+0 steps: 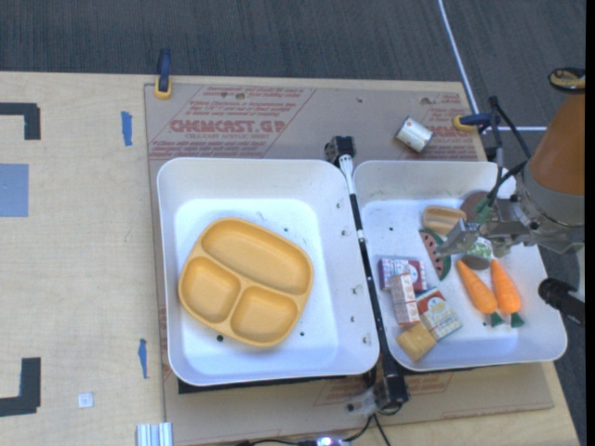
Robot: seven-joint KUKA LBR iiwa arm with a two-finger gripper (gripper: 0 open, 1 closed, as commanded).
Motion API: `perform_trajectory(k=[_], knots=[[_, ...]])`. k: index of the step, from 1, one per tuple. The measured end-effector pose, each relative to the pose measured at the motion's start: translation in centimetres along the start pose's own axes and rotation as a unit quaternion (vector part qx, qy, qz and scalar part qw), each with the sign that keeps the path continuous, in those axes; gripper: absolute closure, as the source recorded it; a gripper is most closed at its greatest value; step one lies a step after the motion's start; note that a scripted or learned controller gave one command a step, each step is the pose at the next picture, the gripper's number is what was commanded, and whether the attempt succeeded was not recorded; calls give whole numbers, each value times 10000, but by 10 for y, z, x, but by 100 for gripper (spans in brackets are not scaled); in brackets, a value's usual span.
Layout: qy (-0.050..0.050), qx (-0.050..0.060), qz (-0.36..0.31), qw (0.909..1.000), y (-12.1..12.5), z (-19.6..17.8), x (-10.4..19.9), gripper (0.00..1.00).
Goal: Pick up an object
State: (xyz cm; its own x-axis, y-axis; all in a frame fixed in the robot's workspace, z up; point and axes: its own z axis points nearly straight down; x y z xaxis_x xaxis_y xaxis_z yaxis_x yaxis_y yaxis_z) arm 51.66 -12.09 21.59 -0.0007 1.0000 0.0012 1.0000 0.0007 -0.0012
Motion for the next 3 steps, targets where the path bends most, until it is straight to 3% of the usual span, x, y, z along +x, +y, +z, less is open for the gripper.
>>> perform_trajectory(k=[1, 2, 3], knots=[[-12, -31, 4, 10000, 30, 119, -10, 0], [-3, -51, 9, 10000, 32, 109, -9, 100], [-50, -133, 14, 9999, 1, 124, 17, 100]])
